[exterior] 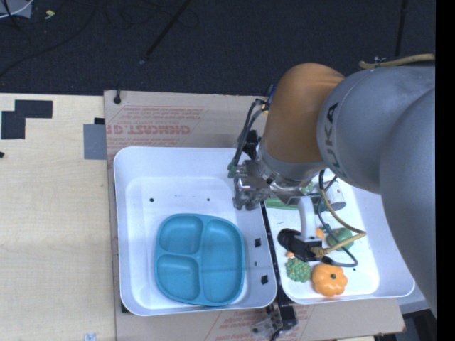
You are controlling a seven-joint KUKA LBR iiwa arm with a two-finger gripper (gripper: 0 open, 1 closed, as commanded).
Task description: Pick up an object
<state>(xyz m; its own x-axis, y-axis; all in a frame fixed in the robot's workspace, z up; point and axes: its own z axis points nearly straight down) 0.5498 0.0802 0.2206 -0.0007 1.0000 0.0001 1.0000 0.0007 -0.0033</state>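
The right bin (387, 279) holds an orange pumpkin-shaped toy (329, 280) at its front, with a bumpy green piece (298, 269) touching its left side. A flat green strip (284, 204) and an olive-green item (346, 237) lie farther back, partly under the arm. My gripper (249, 189) hangs below the orange-banded wrist (298, 123), over the divide between the two bins near their back. The wrist hides most of it, and I see nothing held in it.
In the left bin (135, 190) a blue divided plate (199, 259) lies at the front. The big grey arm (387, 130) covers the back and right of the right bin. A small pale cylinder (334, 205) peeks out beside the arm.
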